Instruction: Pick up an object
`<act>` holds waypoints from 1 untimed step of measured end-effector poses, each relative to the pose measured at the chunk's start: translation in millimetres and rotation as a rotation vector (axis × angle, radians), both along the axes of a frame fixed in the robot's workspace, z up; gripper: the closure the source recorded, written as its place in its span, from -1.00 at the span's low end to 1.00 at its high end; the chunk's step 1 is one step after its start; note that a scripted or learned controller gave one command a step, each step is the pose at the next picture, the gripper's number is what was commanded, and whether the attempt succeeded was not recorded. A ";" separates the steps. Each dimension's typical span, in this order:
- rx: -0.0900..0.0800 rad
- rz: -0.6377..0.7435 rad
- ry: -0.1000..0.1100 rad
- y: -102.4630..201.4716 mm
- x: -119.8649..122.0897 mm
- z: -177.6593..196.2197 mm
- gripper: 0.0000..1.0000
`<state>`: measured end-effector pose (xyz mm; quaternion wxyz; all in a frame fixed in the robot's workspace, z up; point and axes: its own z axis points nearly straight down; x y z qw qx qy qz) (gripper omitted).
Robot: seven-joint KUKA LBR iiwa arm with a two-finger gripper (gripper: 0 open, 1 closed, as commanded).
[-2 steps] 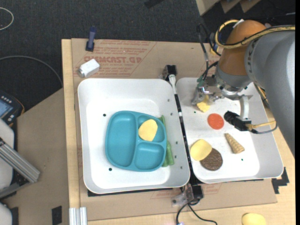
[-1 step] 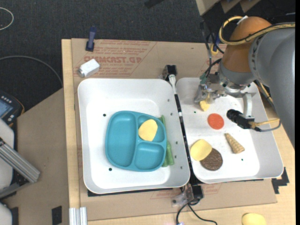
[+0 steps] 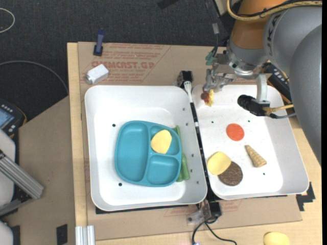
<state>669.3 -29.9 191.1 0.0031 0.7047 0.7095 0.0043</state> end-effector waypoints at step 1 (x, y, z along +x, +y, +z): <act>-0.002 -0.005 0.006 -3.8 -1.8 4.9 1.00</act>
